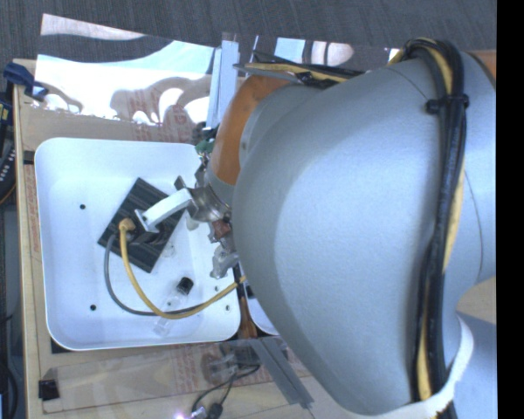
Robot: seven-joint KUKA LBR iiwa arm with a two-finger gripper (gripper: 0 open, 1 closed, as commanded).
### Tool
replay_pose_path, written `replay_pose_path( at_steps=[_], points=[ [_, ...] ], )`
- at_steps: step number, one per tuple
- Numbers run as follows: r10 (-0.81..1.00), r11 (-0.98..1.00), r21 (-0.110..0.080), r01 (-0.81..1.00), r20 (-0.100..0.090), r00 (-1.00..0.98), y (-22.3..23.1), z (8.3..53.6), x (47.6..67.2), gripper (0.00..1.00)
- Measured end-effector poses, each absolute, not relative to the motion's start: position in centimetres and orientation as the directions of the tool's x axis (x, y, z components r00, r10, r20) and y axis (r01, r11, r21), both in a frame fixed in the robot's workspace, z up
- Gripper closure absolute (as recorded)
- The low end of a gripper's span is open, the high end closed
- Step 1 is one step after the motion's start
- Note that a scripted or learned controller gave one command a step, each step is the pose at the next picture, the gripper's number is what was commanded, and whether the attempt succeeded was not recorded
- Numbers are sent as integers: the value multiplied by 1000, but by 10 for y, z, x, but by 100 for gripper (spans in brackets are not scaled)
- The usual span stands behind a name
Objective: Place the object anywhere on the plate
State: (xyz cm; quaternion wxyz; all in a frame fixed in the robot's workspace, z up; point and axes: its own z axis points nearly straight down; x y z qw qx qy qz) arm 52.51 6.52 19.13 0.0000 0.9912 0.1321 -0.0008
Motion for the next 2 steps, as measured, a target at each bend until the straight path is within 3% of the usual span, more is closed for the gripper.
replay_pose_path(
  at_steps=[1,2],
  points=[
    [291,-957,0,291,0,957,87,241,586,0],
    [294,-956,3,294,1,956,87,250,586,100]
  ],
)
